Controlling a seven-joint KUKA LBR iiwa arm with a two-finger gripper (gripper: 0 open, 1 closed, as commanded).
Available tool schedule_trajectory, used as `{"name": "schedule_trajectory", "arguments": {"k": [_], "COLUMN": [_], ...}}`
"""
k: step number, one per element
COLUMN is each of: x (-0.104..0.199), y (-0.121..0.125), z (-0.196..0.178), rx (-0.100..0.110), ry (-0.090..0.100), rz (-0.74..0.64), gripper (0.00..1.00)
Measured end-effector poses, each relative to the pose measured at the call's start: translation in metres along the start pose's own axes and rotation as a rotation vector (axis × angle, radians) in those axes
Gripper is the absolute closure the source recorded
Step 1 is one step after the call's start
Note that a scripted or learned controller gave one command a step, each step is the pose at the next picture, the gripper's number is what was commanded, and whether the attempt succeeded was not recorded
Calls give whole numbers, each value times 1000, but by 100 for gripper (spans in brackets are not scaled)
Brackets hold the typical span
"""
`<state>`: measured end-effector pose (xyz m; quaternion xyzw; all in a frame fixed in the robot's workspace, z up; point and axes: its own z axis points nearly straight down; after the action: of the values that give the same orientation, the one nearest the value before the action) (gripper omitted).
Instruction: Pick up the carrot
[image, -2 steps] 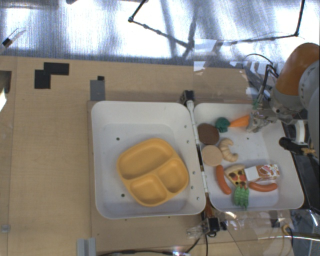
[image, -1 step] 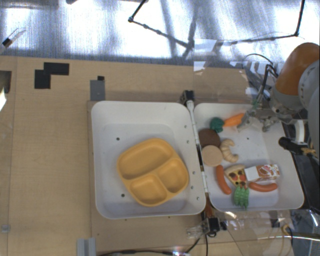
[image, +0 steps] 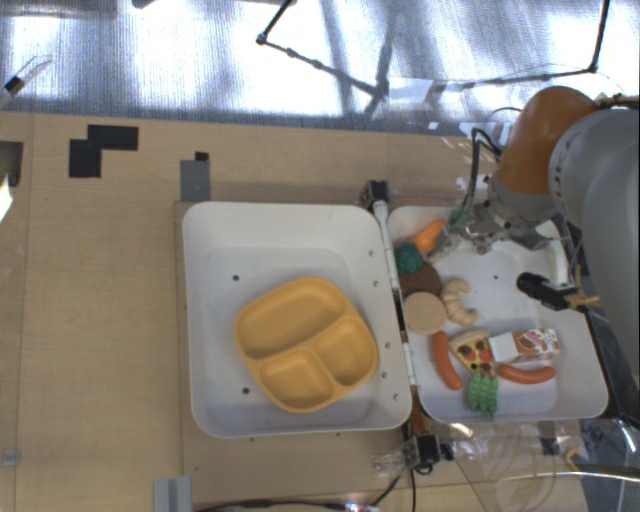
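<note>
The carrot (image: 429, 236) is a small orange piece lying at a slant in the back left corner of the right bin (image: 575, 400), with a green leafy piece (image: 408, 260) just below its lower end. My gripper (image: 470, 231) hangs low over the back of that bin, right beside the carrot's upper right end. From this angle I cannot make out whether it touches the carrot. The arm's orange band (image: 535, 135) rises behind it.
The right bin also holds a brown disc (image: 422, 278), a tan disc (image: 424, 312), a croissant (image: 458, 298), two sausages (image: 447, 360), a pizza slice (image: 470, 350), a small carton (image: 525, 345) and a green toy (image: 482, 393). A yellow divided plate (image: 305, 343) lies in the left bin (image: 215, 250).
</note>
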<state>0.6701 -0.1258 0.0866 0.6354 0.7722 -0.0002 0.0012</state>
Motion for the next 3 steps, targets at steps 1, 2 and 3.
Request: {"name": "schedule_trajectory", "arguments": {"k": [1, 2, 3], "x": [-11, -55, 3], "y": [-6, -9, 1], "z": [2, -63, 0], "rx": [25, -8, -3], "ry": [12, 0, 1], "rz": [241, 550, 459], "gripper": [0, 0, 0]}}
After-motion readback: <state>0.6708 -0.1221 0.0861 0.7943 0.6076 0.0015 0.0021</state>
